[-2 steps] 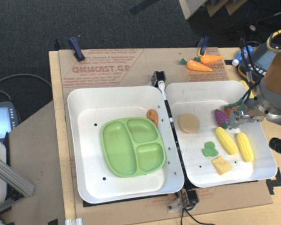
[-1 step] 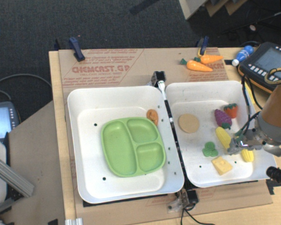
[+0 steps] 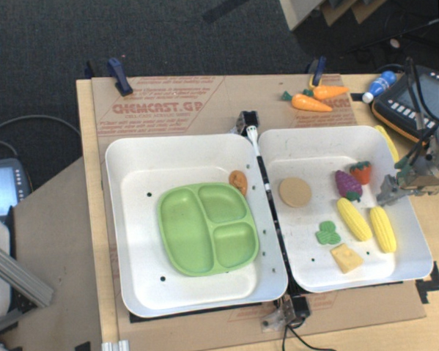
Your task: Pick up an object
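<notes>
- Pincer (image 3: 391, 191) at the right wall of the right bin (image 3: 306, 139), low over the rim; fingers too blurred to tell whether open or shut, nothing seen between them.
- Just left of the pincer: purple grapes (image 3: 348, 183) with a red strawberry (image 3: 362, 172) touching at their upper right.
- Below the pincer: two yellow corn cobs, one (image 3: 382, 228) near the right wall, the other (image 3: 353, 218) just beside it toward the bin's middle, both slanted.
- Farther from the pincer, still in the right bin: green broccoli piece (image 3: 327, 234), yellow cheese wedge (image 3: 347, 258) below it, round tan cookie (image 3: 295, 192) near the left wall.
- Well apart from the pincer, in the left bin (image 3: 127, 234): green divided plate (image 3: 207, 227), small orange item (image 3: 238, 180) at its upper right corner.
- On the desk (image 3: 164, 104) beyond the right bin: two orange carrots (image 3: 314, 98), side by side.
</notes>
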You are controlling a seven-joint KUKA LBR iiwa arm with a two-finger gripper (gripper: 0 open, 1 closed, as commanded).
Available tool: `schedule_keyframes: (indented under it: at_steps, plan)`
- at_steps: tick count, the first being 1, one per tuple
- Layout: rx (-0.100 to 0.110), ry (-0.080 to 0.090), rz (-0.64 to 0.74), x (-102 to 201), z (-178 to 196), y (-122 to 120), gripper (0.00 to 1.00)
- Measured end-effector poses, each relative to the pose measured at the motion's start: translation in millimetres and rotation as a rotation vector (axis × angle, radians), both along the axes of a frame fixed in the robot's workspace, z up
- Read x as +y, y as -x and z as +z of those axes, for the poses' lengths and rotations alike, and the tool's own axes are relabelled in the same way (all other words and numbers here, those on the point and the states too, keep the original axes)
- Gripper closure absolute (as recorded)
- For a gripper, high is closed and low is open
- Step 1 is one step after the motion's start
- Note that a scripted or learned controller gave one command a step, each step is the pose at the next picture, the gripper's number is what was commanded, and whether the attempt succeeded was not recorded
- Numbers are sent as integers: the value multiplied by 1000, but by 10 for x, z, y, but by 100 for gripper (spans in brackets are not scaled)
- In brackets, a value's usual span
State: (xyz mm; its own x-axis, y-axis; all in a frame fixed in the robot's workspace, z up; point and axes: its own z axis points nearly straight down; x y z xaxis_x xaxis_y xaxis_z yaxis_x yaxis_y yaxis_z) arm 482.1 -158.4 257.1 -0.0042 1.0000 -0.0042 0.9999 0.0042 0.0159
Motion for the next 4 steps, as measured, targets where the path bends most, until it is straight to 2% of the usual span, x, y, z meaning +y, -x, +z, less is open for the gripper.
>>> schedule_keyframes:
  at_steps: [1, 2, 3, 4]
  plan:
    - [12, -3, 1, 440, 30, -186, 100]
    - [33, -7, -9, 104, -1507, 83, 100]
    - [-1, -3, 4, 597, 69, -1, 100]
    - [28, -6, -7, 418, -1194, 56, 100]
